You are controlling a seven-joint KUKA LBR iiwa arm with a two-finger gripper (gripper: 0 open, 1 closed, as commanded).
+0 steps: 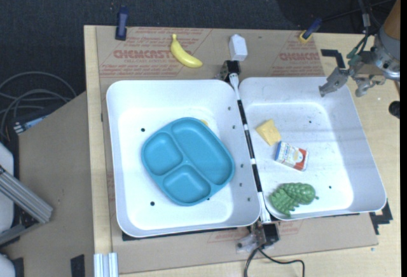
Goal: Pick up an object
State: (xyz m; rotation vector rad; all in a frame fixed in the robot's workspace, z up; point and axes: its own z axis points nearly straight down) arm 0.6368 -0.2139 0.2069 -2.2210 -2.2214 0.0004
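Green toy (pixel 292 197) lies lengthwise left-to-right in right bin (pixel 356 142); jaws (pixel 348 81) apart, gripping nothing.

The arm (pixel 393 47) is cut off by the right edge, so little above the wrist is seen. A small yellow thing (pixel 202 122) is mostly hidden under the far rim of the blue plate (pixel 186 160) in the left bin (pixel 121 142); what it is cannot be told. The print on the small packet (pixel 291 155) is too small to be read.

One fixed overhead camera, slanted down on both white bins (pixel 121 161)
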